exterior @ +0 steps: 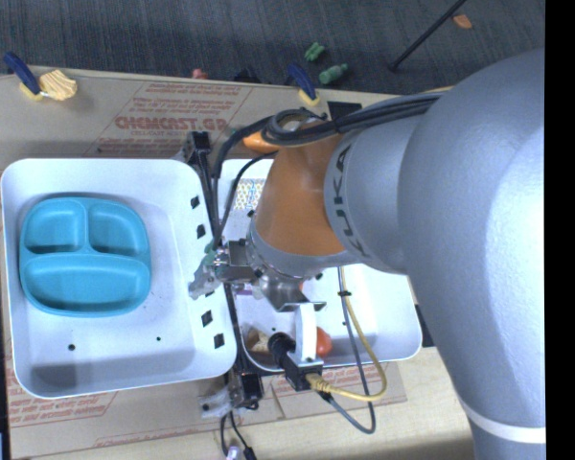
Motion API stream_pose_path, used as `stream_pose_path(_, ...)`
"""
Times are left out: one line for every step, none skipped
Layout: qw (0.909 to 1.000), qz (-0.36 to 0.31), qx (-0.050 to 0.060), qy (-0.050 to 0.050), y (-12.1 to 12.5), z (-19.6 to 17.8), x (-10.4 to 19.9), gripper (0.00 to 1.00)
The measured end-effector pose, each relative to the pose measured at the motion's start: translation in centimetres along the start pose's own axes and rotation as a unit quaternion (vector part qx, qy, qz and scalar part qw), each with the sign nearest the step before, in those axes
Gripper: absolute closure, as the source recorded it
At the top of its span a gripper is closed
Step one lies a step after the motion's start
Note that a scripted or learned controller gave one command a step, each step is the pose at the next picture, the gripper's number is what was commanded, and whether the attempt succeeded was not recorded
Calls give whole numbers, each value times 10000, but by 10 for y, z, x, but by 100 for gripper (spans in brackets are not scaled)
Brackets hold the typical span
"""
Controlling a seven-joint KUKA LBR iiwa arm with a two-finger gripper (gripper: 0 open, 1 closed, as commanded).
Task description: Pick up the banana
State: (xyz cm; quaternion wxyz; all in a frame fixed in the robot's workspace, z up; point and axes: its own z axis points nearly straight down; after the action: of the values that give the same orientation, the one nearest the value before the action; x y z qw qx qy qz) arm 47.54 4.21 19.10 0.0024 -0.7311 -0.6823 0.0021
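Note:
My gripper (pixel 280 300) hangs low over the right bin (pixel 388 307), close to the bin's left wall and the divide between the two bins. The grey arm with its orange band (pixel 297 209) reaches in from the right and covers most of that bin. Below the gripper, at the bin's front edge, lie a small red-orange item (pixel 323 343) and a brownish one (pixel 256 336). A yellowish patterned item (pixel 246 195) peeks out at the back left of the bin, behind the wrist.
A blue divided plate (pixel 84 255) lies in the left bin (pixel 172 343). Black cables (pixel 211 175) run down the divide, and a yellow cable (pixel 350 391) loops over the front edge. Blue clamps (pixel 24 73) hold the cardboard at the back.

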Motion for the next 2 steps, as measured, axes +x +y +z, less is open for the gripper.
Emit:
stream_pose_path(10000, -24, -8, -1, -2, 45, 44, 0)
stream_pose_path(9999, -166, 29, -4, -8, 100, 97, 0)
